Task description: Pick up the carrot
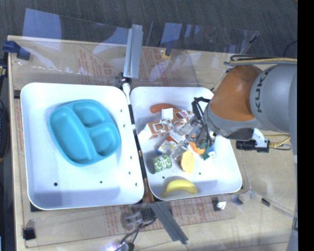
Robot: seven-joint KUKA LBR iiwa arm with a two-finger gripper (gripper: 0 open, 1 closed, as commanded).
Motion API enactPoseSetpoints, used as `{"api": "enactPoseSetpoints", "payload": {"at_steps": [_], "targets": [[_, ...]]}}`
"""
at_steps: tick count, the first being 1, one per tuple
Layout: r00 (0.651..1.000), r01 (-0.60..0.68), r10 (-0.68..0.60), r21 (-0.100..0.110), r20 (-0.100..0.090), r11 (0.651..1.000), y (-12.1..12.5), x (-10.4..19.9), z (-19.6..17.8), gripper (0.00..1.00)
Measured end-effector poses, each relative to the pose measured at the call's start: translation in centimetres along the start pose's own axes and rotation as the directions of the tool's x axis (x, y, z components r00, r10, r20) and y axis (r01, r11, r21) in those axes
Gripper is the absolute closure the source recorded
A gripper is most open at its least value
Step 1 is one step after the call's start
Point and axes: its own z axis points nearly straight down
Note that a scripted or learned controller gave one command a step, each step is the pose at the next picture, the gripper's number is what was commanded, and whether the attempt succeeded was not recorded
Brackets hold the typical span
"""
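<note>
The carrot (195, 148) is a small orange piece in the right bin (227, 177), right of the pile of toy food. My gripper (200, 139) hangs low in that bin, directly over and against the carrot's upper side. The gripper's dark body hides part of the carrot. The grey arm with its orange band (235, 95) comes in from the right over the bin's right rim.
Around the carrot lie a yellow-orange wedge (187, 162), a green packet (162, 163), small printed boxes (160, 127), a sausage (161, 108) at the back and a banana (180, 187) at the front. The left bin (36, 182) holds a blue divided plate (85, 130).
</note>
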Motion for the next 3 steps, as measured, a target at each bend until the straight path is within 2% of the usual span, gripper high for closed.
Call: {"api": "enactPoseSetpoints", "payload": {"at_steps": [1,2,3], "targets": [[1.0,0.004,-0.004,0.001,0.004,1.0,0.0,-0.2,-1.2,1.0],[0.992,0.129,-0.128,0.006,-0.017,0.992,4.0,-6.4,0.8,1.0],[1.0,0.008,-0.008,0.006,-0.008,1.0,2.5,-4.3,-14.4,1.0]]}}
